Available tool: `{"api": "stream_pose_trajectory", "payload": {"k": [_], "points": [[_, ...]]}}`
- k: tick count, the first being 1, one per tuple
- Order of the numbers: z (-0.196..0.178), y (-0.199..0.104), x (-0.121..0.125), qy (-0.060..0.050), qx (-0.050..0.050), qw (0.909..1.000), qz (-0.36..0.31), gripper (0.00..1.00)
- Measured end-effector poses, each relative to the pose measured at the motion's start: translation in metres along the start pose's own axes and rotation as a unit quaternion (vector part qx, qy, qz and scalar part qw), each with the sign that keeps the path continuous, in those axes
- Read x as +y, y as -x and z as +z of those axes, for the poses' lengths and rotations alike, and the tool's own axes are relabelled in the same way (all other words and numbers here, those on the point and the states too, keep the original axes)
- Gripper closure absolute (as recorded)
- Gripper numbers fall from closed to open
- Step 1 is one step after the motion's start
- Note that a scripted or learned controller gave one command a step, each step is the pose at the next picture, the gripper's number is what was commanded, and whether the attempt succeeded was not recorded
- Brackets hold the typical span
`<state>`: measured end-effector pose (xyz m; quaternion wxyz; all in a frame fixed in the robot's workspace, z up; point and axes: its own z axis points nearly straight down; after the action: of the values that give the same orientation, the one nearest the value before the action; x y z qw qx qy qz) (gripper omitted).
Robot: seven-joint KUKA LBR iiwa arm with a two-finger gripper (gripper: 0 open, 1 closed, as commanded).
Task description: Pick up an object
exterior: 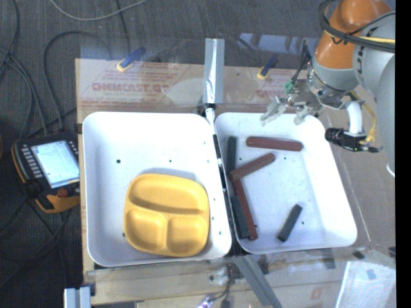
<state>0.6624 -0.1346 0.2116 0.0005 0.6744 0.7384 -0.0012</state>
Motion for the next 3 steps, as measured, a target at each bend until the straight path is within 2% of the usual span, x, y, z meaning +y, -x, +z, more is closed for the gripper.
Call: {"api": "stream_pose_trajectory", "payload": {"k": [1, 2, 3], "points": [[0.104, 0.042, 0.004, 0.006, -0.001, 1.0000, 0.002, 0.00], [0.106, 0.046, -0.009, 0.023, -0.005, 0.9985, -0.049, 0.00], [0.121, 0.051, -0.039, 0.007, -0.002, 0.9956, -0.093, 0.00]]}}
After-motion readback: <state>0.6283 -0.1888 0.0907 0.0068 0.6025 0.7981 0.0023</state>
